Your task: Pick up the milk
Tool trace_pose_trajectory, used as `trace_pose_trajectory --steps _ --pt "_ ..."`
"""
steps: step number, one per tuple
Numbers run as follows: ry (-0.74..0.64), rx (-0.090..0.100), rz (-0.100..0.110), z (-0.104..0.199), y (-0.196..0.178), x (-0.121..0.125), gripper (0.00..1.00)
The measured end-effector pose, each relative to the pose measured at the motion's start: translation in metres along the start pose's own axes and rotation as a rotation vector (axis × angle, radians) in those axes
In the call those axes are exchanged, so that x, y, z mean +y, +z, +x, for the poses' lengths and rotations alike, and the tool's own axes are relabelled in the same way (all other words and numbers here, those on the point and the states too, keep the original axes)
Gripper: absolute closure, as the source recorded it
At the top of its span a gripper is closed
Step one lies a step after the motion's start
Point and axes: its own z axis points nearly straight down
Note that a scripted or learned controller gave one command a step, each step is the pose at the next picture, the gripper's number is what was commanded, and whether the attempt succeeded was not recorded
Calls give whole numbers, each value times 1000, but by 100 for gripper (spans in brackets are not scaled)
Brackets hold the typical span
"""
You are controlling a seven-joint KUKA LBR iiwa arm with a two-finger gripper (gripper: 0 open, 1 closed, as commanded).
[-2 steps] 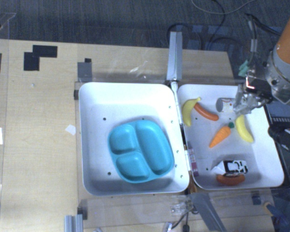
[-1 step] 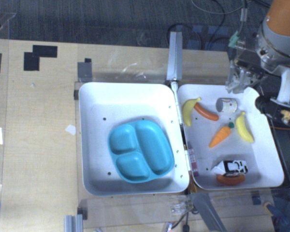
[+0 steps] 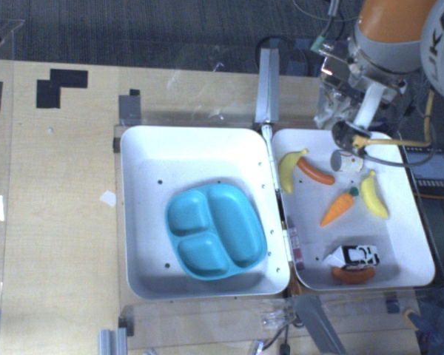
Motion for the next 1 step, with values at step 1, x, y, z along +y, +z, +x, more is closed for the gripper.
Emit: trace_pose_trajectory --steps 1 --pt "-137 2 -3 7 -43 19 100"
